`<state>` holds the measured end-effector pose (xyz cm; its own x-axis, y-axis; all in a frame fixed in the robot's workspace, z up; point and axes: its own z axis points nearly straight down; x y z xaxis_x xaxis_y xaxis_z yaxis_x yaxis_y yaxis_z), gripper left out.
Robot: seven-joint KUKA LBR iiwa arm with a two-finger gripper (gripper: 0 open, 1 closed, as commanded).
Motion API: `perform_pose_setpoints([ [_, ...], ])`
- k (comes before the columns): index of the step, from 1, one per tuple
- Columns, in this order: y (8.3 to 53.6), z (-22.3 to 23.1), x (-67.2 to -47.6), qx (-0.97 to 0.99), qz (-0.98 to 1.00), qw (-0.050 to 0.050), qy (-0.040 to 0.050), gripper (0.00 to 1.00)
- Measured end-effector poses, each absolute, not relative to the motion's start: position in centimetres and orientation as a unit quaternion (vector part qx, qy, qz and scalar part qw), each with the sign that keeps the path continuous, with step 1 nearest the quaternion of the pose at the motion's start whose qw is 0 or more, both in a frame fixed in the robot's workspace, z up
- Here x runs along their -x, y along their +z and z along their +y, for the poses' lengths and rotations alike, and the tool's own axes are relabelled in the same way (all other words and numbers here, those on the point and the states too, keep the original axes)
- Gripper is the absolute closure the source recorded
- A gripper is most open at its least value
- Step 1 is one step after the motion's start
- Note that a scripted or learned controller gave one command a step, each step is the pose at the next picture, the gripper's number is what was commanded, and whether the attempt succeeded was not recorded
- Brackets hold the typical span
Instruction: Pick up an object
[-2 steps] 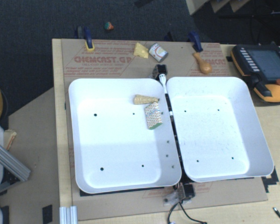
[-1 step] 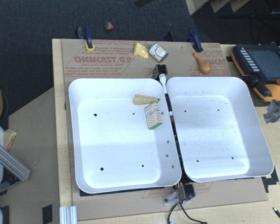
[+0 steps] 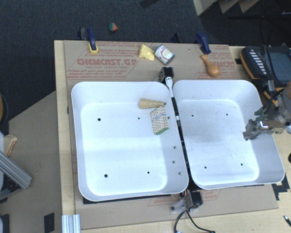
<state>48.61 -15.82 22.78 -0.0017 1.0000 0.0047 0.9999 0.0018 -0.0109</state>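
The pincer (image 3: 250, 131) sits at the right side of the right bin (image 3: 223, 93), low over that bin's right wall, at the end of the grey arm (image 3: 286, 108) that comes in from the right. Its metal tip is small and blurred against the white plastic, so I cannot tell whether it is open or closed, and nothing can be made out in its grip. The floor of the right bin next to it shows only a few dark dots.

The things to pick lie in the left bin (image 3: 87, 130), well apart from the pincer. A tan, cone-like piece (image 3: 151, 103) lies on its side near that bin's upper right corner. Just below it, touching or nearly touching, is a small patterned packet (image 3: 159, 120), standing lengthwise close to the wall shared with the right bin.

Along the seam between the two bins runs a dark strip, with a black clip (image 3: 166, 74) at its far end.

Beyond the bins, on the brown board of the desk (image 3: 111, 62), lie a yellow wedge (image 3: 146, 53), a small white and grey can (image 3: 164, 55) just beside it, and an orange-brown wooden piece (image 3: 211, 65) above the right bin. Blue clamps (image 3: 91, 39) hold the board's far edge. A small coloured ball (image 3: 113, 27) rests on the dark floor beyond the desk.
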Motion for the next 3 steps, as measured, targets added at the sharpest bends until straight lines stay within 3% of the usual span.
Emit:
perform_pose_setpoints([
  [1,37.8,-13.0,-52.7,0.705,-0.709,-0.009,-0.0059,1.00],
  [2,26.8,-9.2,-52.1,0.706,-0.708,0.005,0.0026,1.00],
  [3,45.3,-10.2,-57.2,0.706,-0.708,-0.010,-0.0066,1.00],
])
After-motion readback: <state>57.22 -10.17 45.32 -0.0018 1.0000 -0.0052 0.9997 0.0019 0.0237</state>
